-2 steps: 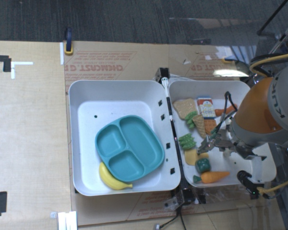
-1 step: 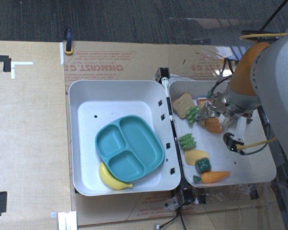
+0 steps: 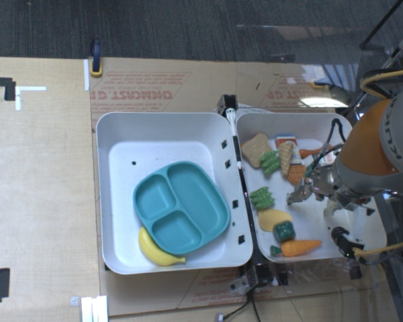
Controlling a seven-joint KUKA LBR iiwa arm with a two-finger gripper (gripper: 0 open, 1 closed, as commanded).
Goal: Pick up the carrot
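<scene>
Right now my gripper (image 3: 302,194) hangs low in the right bin (image 3: 369,230); I cannot tell its state at this angle, and I see nothing in its grasp. The carrot (image 3: 300,247) lies below it, near the bin's front wall, well clear of me. Crowding is my worry: a green piece (image 3: 284,231) and a yellow one (image 3: 273,218) sit just beside the carrot, so a descent slightly off could grab or nudge those, or shove the carrot against the wall.
</scene>
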